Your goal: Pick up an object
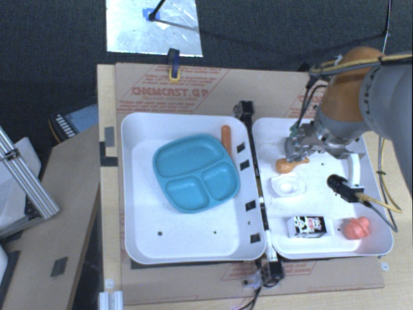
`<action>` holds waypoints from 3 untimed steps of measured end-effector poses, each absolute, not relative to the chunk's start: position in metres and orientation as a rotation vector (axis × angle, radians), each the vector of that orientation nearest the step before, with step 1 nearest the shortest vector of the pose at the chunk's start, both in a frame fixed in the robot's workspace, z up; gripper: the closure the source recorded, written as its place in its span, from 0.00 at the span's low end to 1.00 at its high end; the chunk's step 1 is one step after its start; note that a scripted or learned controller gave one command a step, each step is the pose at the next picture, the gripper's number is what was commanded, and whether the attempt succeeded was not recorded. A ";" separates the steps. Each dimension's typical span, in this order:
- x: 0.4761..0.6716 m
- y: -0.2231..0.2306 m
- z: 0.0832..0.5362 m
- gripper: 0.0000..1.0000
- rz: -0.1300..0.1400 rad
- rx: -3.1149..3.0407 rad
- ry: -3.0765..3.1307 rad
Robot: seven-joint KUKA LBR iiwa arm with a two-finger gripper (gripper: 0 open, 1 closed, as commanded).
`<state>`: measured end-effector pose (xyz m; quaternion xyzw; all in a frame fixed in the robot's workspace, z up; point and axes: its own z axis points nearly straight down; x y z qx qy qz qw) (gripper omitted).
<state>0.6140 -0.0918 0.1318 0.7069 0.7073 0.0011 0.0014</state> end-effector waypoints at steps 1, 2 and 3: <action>0.621 -0.083 0.184 1.00 0.007 2.212 2.224; 0.622 -0.083 0.205 1.00 0.004 2.215 2.224; 0.614 -0.028 0.214 1.00 0.004 2.211 2.233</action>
